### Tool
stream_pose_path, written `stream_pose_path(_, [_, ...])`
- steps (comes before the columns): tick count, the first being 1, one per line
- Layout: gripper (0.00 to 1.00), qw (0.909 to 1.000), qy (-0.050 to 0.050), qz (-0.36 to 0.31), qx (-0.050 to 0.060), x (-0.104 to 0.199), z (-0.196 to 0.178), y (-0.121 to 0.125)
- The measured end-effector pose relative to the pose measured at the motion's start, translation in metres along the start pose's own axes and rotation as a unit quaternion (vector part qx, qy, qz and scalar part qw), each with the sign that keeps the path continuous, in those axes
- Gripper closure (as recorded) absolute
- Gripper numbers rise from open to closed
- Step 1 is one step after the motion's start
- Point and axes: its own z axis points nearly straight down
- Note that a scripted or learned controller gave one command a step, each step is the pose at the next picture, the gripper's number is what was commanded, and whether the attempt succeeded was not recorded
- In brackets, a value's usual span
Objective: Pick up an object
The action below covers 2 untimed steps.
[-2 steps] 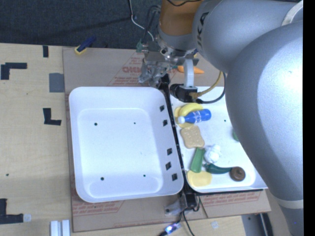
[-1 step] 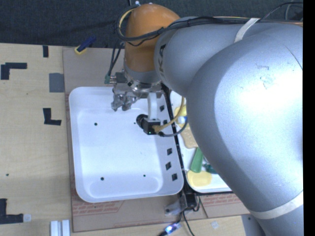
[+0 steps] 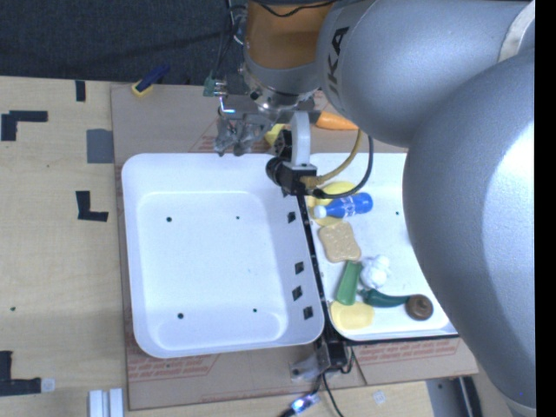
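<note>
Nothing is picked up yet: the gripper [image 3: 233, 139] hangs beyond the bins, its state impossible to tell, with the bottle [image 3: 344, 206] and other objects lying well toward its right.

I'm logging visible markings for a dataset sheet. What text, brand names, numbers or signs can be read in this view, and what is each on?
"KU": dark letters on the grey arm, the start of a brand name cut short by the arm's curve.
Blue bottle label: too small and blurred to read.
Black marks on the bench: plain shapes, not letters.
</note>
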Motion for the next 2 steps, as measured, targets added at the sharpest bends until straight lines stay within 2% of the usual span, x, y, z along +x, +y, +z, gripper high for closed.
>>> stream_pose_path(1, [1.00,1.0000,-0.003,0.000,0.008,0.038,0.067,-0.008])
stream_pose_path(2, [1.00,1.0000,-0.002,0.000,0.006,0.064,0.083,-0.012])
